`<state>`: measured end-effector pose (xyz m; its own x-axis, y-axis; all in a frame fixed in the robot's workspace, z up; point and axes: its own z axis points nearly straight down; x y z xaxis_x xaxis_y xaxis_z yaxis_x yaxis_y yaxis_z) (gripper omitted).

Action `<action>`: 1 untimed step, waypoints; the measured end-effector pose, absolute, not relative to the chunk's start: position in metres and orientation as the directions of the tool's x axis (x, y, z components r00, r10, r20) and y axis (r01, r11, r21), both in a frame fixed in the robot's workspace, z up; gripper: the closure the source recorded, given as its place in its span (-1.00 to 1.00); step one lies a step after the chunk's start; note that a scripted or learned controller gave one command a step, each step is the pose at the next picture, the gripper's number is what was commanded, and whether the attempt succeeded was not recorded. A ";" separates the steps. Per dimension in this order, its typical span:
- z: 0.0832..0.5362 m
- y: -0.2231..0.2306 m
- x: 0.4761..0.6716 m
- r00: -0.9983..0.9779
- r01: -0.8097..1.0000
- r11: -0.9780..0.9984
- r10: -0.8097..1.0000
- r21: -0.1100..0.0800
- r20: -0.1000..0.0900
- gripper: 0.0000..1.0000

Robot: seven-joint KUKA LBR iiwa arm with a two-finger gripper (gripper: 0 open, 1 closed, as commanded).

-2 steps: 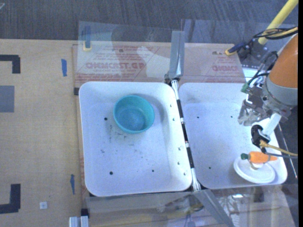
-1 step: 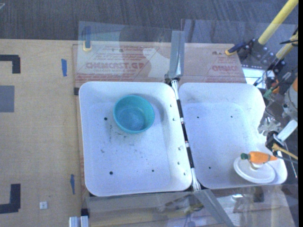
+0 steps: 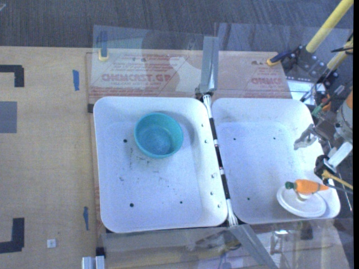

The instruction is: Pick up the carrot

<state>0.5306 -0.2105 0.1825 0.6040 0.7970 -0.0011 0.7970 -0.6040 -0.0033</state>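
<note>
Two shallow white plastic bins sit side by side on a light brown wooden bench (image 3: 45,161). The left white bin (image 3: 157,198) has a round blue-green plastic bowl (image 3: 159,134) in it. The bowl stands the right way up, near the back of that bin and a little to the left of its middle.

The right white bin (image 3: 252,161) has a small round white plate (image 3: 299,207) in its front right corner. The little orange toy carrot with a green top (image 3: 307,186) lies on its side on the back part of that plate. Its green end points to the left, toward the middle of the bin. Its orange end points to the right, out past the edge of the plate.

The grey metal gripper (image 3: 304,137) of the robot arm comes in from the right side. It is over the right edge of the right bin, further back than the plate. It is near the carrot but not touching it, and there is white bin floor between them. The carrot is not in the gripper. I cannot tell how far open the gripper is, because it is small and blurry here.

Behind the bins lies a flat brown cardboard sheet with red letters (image 3: 134,77). A long yellow pole (image 3: 332,18) leans in the top right corner
</note>
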 end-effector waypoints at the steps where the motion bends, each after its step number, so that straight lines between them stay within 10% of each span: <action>1: 0.191 -0.197 0.485 0.580 0.814 -0.580 0.814 -0.004 -0.001 -1.00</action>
